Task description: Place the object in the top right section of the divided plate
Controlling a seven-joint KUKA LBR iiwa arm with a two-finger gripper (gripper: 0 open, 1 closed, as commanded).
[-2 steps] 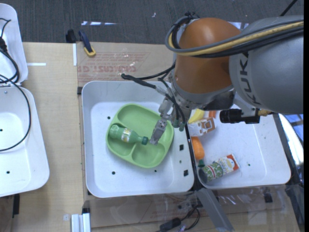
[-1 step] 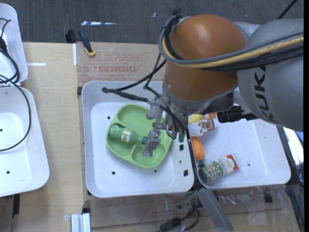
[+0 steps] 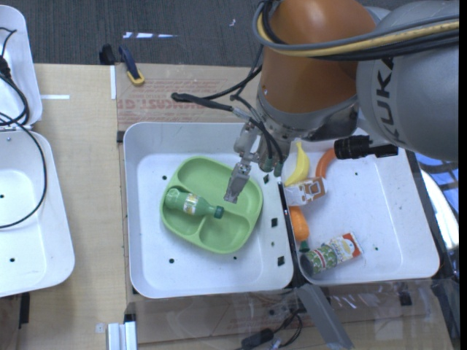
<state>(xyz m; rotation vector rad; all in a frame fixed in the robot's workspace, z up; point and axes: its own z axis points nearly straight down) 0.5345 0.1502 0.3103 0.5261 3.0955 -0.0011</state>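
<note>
Although a green bottle (image 3: 193, 205) is seen lying across the left side of the plate (image 3: 244, 224), the top right section is judged unfilled. Nothing is held by the pincer (image 3: 236, 184), poised narrowly over that section.

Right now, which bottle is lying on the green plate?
The green bottle with the yellow label lies on the plate. The other bottle, with a red-and-white label, lies in the right bin, off the plate.

Grey KUKA arm (image 3: 408, 71), orange band
</note>
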